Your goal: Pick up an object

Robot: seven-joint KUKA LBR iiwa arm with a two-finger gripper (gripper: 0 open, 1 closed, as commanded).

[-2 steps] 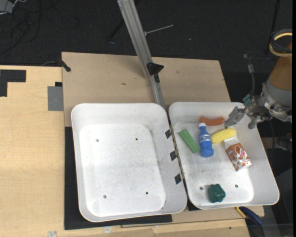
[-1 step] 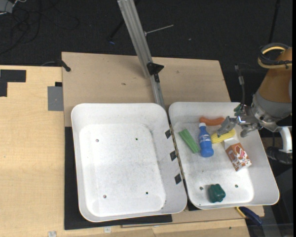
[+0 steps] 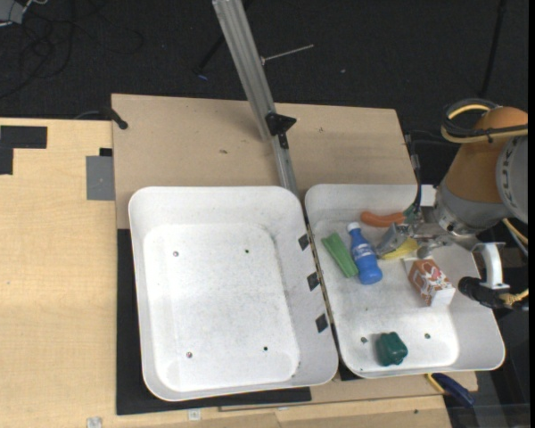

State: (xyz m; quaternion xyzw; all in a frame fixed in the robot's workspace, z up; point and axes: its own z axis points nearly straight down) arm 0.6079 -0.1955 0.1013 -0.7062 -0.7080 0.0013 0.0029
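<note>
From the camera view, two white bins are sitting on the table [image 3: 205, 141]. The right bin [image 3: 464, 350] is holding one blue bottle [image 3: 365, 257], one green block [image 3: 340, 253], one dark green lump [image 3: 391, 349], one red-and-white carton [image 3: 430, 282] with unreadable print, and an orange piece [image 3: 381, 218]. The gripper [image 3: 408, 239] is hovering beside the bottle; whether its jaws are wide or closed cannot be told.

You have the gripper [image 3: 399, 236] low in the right bin [image 3: 481, 350], near its far edge, just beside a yellow item [image 3: 398, 251] and an orange piece [image 3: 381, 218]. A blue bottle [image 3: 364, 255] lies alongside a green block [image 3: 339, 252] toward the bin's left edge. A red-and-white box [image 3: 430, 281] sits near the right edge, a dark green object [image 3: 391, 349] by the near edge.
</note>
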